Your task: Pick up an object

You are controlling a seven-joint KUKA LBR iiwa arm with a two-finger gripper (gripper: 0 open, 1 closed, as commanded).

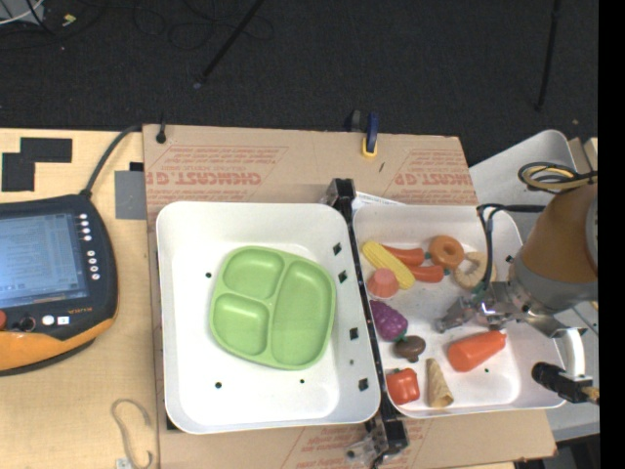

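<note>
Camera view: carrot (pixel 476 350) just below end effector (pixel 461 316).

You've got a divided plate (pixel 272 307) in the middle of the left bin (pixel 186 360). In the right bin (pixel 508 391), toy food crowds the left edge, the carrot (pixel 476 351) toward its right edge.

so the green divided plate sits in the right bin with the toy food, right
Not quite. The camera view shows the green divided plate in the left bin, on its own. The toy food, such as the carrot and the corn, lies in the right bin.
</note>
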